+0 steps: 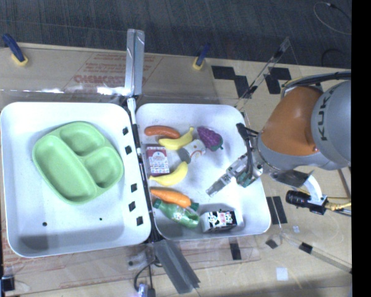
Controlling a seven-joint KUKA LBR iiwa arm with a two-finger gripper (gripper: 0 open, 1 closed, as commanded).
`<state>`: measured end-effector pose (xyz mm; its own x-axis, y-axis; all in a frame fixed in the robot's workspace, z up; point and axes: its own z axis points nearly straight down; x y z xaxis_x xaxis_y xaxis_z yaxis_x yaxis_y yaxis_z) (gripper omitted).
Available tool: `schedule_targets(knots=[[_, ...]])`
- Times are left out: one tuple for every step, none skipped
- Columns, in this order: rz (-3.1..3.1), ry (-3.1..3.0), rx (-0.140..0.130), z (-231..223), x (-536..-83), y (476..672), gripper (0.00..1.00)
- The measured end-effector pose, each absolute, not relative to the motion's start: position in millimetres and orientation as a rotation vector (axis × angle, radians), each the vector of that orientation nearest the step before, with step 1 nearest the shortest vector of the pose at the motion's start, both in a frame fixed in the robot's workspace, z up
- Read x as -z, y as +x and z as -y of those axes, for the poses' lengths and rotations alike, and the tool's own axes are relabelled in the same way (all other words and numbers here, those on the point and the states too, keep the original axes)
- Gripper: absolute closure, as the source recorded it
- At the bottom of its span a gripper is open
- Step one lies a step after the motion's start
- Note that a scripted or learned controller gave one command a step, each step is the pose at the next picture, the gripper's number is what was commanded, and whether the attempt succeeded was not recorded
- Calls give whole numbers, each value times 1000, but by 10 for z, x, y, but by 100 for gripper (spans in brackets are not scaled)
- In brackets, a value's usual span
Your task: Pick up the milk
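Large dark letters "KU" run down the grey arm (pixel 334 125) at the right edge, while faint red print on the clear sheet (pixel 99 73) behind the bins is too blurred to read for certain.

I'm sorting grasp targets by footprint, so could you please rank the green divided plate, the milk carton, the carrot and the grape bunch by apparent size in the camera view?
1. Green divided plate, by far the largest.
2. Carrot and milk carton: look alike, unranked.
3. Grape bunch, smallest.

Black-and-white milk carton (pixel 219 219), green plate (pixel 78 161)
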<state>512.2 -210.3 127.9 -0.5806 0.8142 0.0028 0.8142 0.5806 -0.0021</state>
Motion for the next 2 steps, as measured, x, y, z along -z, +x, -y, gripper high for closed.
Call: schedule_targets(knots=[[2866,-1282,0,1963,-1078,5088,0],[2728,-1559,2,2092,-930,4785,0]])
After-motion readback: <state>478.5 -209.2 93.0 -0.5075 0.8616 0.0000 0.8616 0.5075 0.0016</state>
